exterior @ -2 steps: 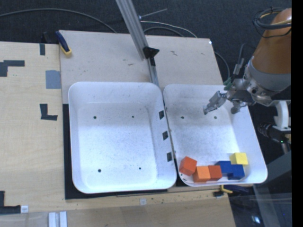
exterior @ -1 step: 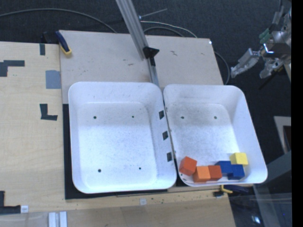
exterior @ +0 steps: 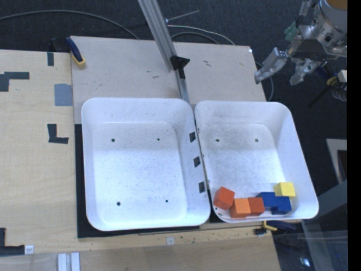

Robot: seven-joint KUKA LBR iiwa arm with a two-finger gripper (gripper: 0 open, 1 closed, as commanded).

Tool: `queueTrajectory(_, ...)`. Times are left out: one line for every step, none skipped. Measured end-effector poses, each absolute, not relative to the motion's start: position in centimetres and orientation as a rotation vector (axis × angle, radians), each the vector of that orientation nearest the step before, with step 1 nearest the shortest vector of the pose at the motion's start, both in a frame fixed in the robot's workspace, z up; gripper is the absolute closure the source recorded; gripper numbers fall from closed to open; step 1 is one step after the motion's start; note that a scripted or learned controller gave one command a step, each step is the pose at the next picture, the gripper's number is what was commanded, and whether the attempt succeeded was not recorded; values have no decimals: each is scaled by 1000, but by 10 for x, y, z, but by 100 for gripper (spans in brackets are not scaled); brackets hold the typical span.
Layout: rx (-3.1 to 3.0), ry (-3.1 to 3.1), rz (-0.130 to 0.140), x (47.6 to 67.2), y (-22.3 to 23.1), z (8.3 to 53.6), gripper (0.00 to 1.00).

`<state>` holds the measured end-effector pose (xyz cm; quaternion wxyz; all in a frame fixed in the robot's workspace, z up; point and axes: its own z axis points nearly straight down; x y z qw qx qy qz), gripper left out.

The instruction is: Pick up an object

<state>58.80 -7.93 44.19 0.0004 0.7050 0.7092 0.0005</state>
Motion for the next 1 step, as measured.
queueTrajectory(2226,2228,-11,538,-47,289,0)
